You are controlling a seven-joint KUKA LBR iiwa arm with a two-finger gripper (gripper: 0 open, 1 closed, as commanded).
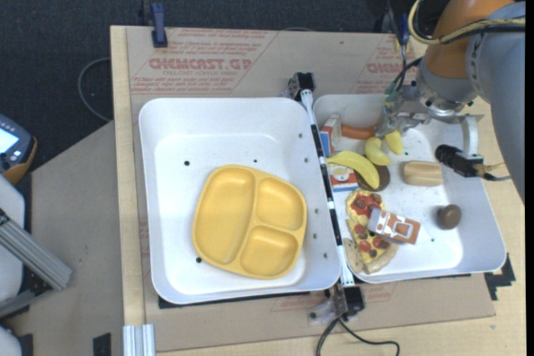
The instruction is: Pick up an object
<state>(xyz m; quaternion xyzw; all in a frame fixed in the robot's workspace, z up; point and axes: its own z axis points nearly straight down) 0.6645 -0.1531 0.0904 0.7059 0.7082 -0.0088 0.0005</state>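
Observation:
My gripper (392, 129) hangs low over the back of the right bin (476, 254), reaching in from the right. Directly under its tip sits a small yellow fruit (395, 143), with a second yellow-green piece (375, 153) just left of it. Whether the tip touches the fruit is hidden by the wrist. An orange sausage-like piece (359, 132) lies just left of the gripper. A banana (355, 166) curves in front of it, toward the bin's left wall.
The right bin also holds a tan bread roll (421, 173), a brown ball (449, 216), a pizza slice (365, 239), a red-and-white packet (395, 227) and small cartons (330, 134) by the left wall. In the left bin (167, 129) lies a yellow divided plate (249, 219).

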